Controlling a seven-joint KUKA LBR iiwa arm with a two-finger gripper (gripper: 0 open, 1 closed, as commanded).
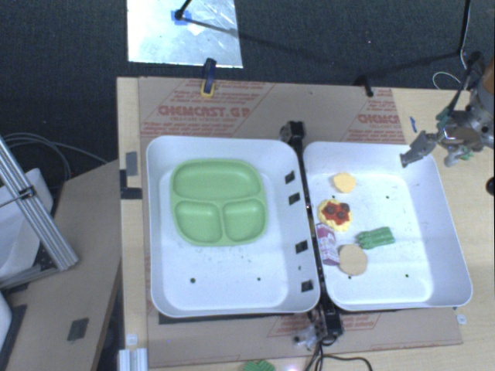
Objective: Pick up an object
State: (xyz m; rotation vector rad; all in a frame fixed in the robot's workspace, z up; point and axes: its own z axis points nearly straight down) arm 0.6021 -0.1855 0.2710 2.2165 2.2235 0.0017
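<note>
The right bin (433, 230) holds several small toy foods near its left side. They are a yellow lump (344, 182), a yellow disc with red spots (335, 212), a green ridged piece (376, 238), a tan round cookie (353, 260) and a pink-and-white piece (326, 246). My gripper (435, 151) hovers over the bin's upper right corner, well right of and above the foods. Its two fingers stand apart, with nothing between them.
A green three-compartment plate (219, 201) lies in the left bin (162, 261). A black hinge strip with clips (303, 215) runs between the bins. A shiny metal sheet (184, 22) lies beyond the bench, and metal framing (31, 207) stands at the left.
</note>
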